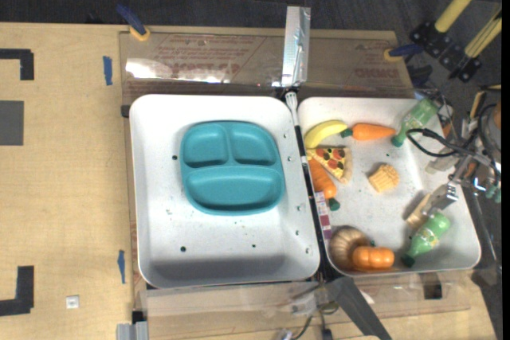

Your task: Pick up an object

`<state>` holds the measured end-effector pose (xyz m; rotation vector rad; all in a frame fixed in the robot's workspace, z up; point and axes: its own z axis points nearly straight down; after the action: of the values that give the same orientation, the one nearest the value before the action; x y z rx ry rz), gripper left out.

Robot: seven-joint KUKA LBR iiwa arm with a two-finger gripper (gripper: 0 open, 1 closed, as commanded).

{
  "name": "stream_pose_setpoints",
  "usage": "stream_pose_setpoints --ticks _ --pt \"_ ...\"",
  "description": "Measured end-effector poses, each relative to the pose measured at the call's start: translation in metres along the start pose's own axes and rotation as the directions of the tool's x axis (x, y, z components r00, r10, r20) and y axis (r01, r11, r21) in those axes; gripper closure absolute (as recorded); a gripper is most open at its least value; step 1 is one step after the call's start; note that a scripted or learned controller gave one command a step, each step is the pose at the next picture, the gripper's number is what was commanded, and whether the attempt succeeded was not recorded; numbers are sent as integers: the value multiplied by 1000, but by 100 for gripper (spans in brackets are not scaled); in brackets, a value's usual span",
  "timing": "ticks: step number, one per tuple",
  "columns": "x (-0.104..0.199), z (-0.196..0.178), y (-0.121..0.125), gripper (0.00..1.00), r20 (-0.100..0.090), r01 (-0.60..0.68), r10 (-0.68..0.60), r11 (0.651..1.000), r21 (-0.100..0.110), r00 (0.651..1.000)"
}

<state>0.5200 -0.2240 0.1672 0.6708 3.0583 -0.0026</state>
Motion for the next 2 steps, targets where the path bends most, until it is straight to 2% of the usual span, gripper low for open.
stream_pose_setpoints --ticks 1,2 --pt "24 78 -11 0 2 30 -30 1000 -1 1000" --pt "21 65 -8 100 13 33 -33 999 -3 999"
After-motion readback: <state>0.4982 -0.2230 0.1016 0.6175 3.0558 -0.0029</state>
